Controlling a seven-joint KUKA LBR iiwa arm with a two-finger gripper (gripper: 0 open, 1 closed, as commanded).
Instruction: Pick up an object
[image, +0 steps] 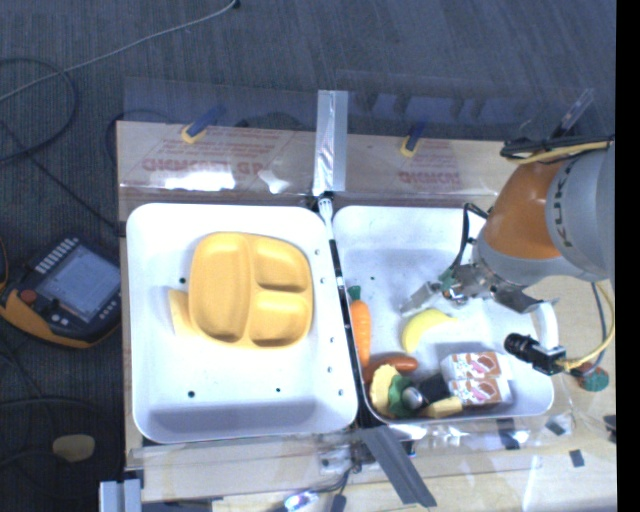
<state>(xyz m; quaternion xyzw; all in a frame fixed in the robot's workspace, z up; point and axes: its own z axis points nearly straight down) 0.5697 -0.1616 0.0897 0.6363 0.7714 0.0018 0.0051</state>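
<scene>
Yellow banana (427, 327): lies just below-left of claw (452, 287), long axis slanting toward it; claw state cannot be told.

- From my overhead feed, the floor (420, 45) is dark grey carpet with a fine diagonal weave, surrounding the bench on the top, left and bottom.
- A thin pale cable (130, 45) crosses the carpet at upper left; darker cables (40, 150) loop along the left edge.
- I see a handheld control pendant (65, 290), orange-edged with a grey screen, lying on the carpet left of the bench.
- The bench top (240, 155) is a tan board under clear film, which catches white glare.
- A small tan lump (73, 447) sits on the carpet at lower left.
</scene>
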